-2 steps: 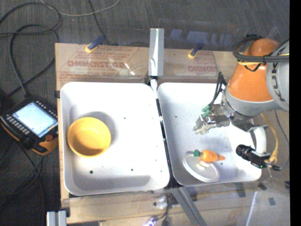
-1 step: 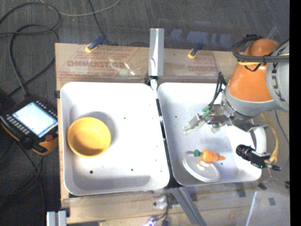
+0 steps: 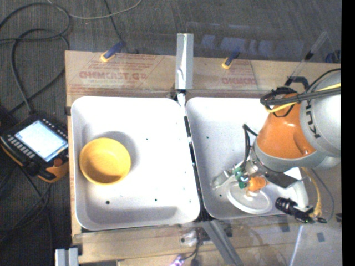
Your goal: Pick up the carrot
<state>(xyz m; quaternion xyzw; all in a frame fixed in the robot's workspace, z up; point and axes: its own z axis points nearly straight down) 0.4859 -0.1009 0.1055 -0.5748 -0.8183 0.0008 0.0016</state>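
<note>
The carrot (image 3: 254, 184) is a small orange piece lying on a white plate (image 3: 256, 204) near the front of the right bin (image 3: 216, 132). My gripper (image 3: 242, 177) hangs right over the plate's left side, touching or almost touching the carrot's left end. The arm's orange band and grey wrist cover the area just behind it. I cannot make out whether the carrot is held.
A yellow bowl (image 3: 105, 160) sits at the left of the left bin (image 3: 144, 204). The divider between the bins (image 3: 190, 148) runs just left of the gripper. A black handheld pendant (image 3: 36, 143) and cables lie off the bench to the left.
</note>
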